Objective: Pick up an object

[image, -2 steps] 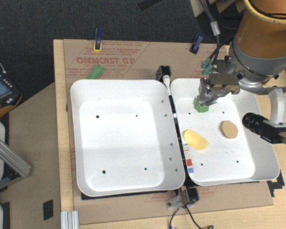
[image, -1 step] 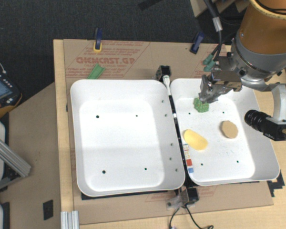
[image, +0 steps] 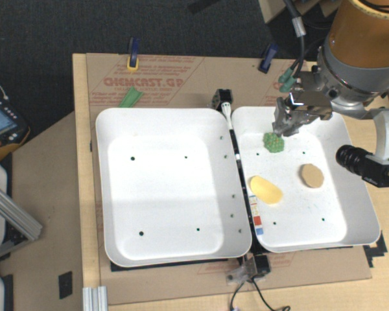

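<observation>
- The gripper (image: pixel 286 127) hangs low over the right bin (image: pixel 350 233), its tip right at the upper edge of the green lump (image: pixel 273 142), which sits in that bin's upper left part, near the divider between the bins.
- From where I stand, this looks like the closing-in step of a pick: the tool is down at the green lump, touching it or just above it, and I can't tell which.
- Whether the fingers are spread or pressed together I cannot tell; they read as one dark mass from this slant, and nothing shows between them.
- I'd judge the next move calls for the fingers to settle either side of the lump, close on it, then lift straight up; a small, knobbly thing like that could slip or get nudged aside.
- Count in the right bin, three things: one green lump, one yellow piece (image: pixel 266 190) at lower left, one tan piece (image: pixel 312 175) to its right, all well apart.
- Two white bins in all; the left bin (image: pixel 117 125) has no loose things I can see.
- One arm, one gripper.
</observation>
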`<state>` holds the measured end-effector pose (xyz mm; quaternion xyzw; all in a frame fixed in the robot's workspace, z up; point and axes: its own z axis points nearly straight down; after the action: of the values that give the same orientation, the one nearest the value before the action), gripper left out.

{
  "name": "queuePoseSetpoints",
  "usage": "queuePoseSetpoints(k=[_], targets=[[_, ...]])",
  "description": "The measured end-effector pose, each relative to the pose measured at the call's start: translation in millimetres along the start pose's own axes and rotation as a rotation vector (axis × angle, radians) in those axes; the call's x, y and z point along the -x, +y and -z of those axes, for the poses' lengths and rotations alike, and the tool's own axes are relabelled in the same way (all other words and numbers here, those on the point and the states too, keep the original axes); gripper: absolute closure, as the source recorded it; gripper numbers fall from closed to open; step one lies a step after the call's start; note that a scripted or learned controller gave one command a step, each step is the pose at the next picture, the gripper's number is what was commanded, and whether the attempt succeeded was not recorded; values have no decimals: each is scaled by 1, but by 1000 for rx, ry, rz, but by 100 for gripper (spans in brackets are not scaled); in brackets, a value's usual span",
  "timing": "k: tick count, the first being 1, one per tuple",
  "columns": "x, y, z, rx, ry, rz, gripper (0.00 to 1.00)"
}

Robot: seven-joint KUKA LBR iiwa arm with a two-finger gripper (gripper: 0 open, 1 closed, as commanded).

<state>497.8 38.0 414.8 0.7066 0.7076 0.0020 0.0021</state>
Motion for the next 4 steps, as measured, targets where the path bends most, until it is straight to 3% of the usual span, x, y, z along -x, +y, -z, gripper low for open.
queuePoseSetpoints(k=[1,2,3,4], targets=[[22,1,-97,-16,-1,-5,100],[-9,32,14,10,2,2,100],[-60,36,-62,-15,0,4,100],[-97,-24,-168,-23,-2,3,100]])
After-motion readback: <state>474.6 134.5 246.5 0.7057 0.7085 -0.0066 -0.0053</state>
